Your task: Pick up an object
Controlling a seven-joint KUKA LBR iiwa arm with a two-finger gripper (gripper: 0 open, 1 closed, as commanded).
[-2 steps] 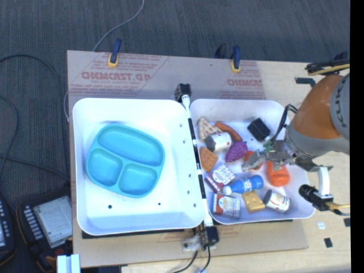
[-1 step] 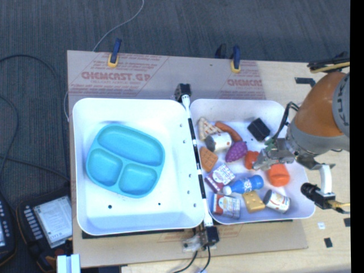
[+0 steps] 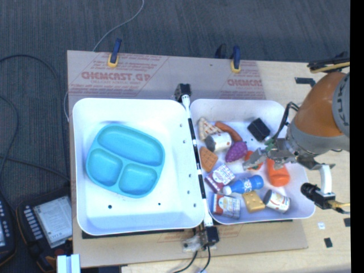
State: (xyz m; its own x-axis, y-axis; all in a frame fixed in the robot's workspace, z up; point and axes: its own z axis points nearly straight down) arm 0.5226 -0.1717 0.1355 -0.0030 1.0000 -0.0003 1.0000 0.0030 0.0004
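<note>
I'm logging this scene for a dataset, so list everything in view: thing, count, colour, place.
white bins: 2, white, side by side on the bench
divided plate: 1, blue, three compartments, in the left bin
black block: 1, black, right bin, top
purple grapes: 1, purple, right bin, middle
hot dog: 1, brown-red, right bin, upper left
waffle piece: 1, orange-brown, right bin, left edge
blue bottle: 1, blue, right bin, lower middle
orange cup: 1, orange, right bin, by the gripper
yellow block: 1, tan-yellow, right bin, bottom
clamps: 2, blue and yellow, bench's far edge
arm: 1, grey with orange band, from the right
gripper: 1, dark, low over the right bin
</note>
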